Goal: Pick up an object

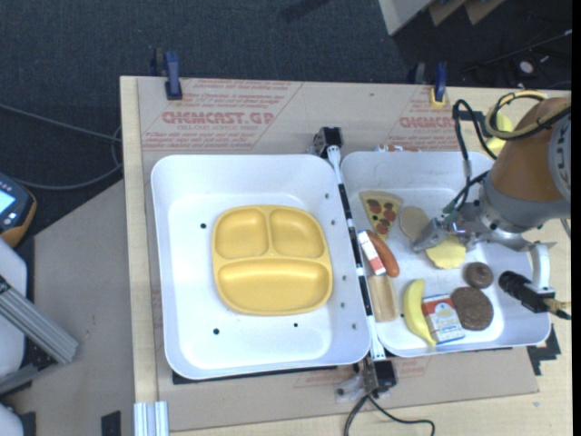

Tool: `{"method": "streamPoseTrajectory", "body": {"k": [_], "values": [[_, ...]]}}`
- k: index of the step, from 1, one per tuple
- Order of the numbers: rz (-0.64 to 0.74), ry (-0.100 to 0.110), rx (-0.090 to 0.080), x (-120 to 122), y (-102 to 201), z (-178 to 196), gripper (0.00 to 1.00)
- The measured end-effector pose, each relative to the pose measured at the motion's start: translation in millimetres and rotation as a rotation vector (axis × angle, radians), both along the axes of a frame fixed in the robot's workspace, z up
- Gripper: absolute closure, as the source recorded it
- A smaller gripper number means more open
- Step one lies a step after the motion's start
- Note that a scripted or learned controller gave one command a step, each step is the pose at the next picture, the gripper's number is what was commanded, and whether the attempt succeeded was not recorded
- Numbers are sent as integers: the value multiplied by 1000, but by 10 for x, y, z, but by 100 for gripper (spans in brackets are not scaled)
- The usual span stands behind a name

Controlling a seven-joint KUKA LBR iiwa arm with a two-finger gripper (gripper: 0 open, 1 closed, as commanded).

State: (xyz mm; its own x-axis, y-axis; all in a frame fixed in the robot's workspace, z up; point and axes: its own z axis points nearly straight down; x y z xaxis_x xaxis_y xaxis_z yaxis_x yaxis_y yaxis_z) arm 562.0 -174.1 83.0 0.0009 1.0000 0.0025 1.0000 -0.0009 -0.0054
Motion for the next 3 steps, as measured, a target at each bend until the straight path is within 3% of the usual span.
{"method": "streamPoseTrajectory", "body": {"k": [1,2,3], "values": [[-5,1,0,-859,-166,40,0],[8,-9,-2,-431,449,13,0],[8,-13,-3,456,718,22,0]]}}
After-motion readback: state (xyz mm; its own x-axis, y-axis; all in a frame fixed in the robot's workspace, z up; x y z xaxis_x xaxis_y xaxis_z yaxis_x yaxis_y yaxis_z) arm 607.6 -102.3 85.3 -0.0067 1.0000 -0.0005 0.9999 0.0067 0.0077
